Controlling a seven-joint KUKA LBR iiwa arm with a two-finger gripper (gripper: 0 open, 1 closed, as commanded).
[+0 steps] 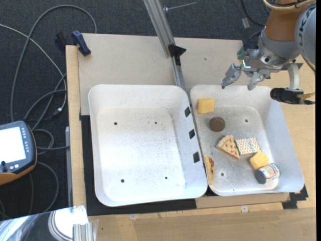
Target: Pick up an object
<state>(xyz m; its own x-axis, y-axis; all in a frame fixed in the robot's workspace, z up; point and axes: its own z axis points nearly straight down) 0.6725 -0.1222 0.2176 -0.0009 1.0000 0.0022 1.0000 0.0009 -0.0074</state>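
My hand (241,80), fingers spread and holding nothing, hangs over the far rim of the right bin (286,134), and the closest thing to take, the yellow cheese cube (205,105), lies nearer and to its left inside that bin.

Even, fairly bright light falls from overhead, so the two white bins (140,139) read clean with only soft, short shadows tucked under their rims. Around the bins the bench (125,59) looks pale and slightly washed out. A reflective patch glares below the bins' left corner, and the picture is mildly grainy throughout.
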